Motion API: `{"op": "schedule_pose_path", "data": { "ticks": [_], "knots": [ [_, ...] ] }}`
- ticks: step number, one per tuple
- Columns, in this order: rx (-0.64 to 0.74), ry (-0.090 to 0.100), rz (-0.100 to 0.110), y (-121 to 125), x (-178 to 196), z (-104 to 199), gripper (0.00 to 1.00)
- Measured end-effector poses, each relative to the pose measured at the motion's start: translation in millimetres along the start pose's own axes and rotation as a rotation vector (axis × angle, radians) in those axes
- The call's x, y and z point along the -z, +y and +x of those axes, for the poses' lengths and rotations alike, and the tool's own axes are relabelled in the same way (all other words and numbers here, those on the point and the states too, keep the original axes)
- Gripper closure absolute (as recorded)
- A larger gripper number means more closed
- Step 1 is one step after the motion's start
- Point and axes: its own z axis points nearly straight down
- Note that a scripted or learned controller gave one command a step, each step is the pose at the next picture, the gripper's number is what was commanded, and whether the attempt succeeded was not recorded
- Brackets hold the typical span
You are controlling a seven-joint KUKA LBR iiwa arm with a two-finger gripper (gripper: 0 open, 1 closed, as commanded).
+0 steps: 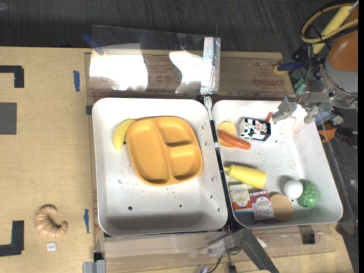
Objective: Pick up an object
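Observation:
My gripper hangs over the far right corner of the right bin, its two fingers spread apart and open with nothing between them. Just left of it lies a black-and-white box. Near the bin's left wall sit an orange carrot-like piece and a small yellow item. A yellow bottle lies in the middle. At the front are a white ball, a green item, a brown bun and a printed packet.
The left bin holds a yellow divided plate with a banana beside it. A croissant lies on the bench at the left. A clear plastic sheet stands behind the bins. Yellow cables loop at the upper right.

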Motion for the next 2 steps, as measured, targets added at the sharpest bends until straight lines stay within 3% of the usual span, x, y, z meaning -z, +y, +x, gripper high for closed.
{"op": "schedule_pose_path", "data": {
  "ticks": [1, 2],
  "knots": [
    [-0.281, -0.001, -0.007, 36, 85, 12, 0.0],
    [-0.562, 0.0, 0.006, 24, -24, 32, 0.0]
  ]
}}
